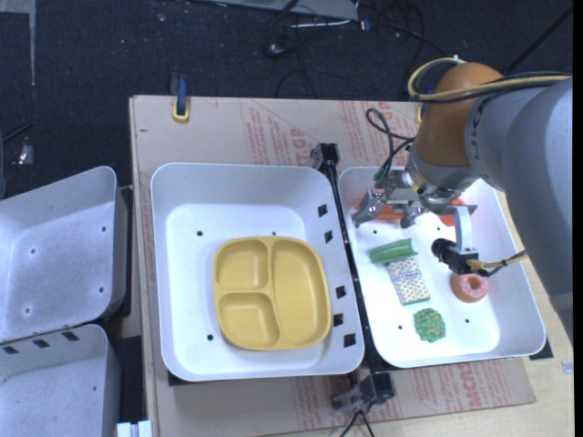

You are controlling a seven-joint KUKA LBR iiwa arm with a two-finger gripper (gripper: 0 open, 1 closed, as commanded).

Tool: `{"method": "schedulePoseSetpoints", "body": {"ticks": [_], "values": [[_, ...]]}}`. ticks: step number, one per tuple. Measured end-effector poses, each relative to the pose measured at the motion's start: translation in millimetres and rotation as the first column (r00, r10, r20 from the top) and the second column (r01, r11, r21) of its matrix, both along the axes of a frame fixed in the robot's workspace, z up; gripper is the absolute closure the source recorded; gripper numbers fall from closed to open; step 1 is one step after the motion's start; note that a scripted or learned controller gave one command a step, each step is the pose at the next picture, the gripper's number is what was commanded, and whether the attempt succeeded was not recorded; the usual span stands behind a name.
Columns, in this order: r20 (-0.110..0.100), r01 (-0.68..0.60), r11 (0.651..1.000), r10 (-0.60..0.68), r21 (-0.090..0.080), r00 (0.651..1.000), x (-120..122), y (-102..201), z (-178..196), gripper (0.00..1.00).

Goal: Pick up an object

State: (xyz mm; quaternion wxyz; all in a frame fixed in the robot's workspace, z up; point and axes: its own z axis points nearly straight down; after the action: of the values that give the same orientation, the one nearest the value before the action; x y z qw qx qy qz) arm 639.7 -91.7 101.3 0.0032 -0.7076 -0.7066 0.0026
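Camera view: L bin (173, 244) w/ yellow tray (271, 293); R bin (510, 326) w/ donut (472, 287), broccoli (429, 325).

Robotics lab: bench (273, 121) with bins (173, 198), floor cables (301, 25).

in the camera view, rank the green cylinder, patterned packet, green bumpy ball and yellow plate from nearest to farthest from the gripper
Measured from the gripper at the far end of the right bin:
1. green cylinder, just below the gripper in the view.
2. patterned packet, further toward the near end.
3. green bumpy ball, near the bin's near end.
4. yellow plate, across in the left bin.
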Motion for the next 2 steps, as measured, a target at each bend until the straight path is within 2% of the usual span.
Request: {"method": "schedulePoseSetpoints", "body": {"ticks": [1, 2], "values": [[0.009, 0.000, 1.000, 0.000, -0.002, 1.000, 2.5, -0.2, 15.0, 1.00], [0.016, -0.001, 1.000, 0.001, -0.002, 1.000, 6.5, -4.0, 78.9, 1.00]]}}
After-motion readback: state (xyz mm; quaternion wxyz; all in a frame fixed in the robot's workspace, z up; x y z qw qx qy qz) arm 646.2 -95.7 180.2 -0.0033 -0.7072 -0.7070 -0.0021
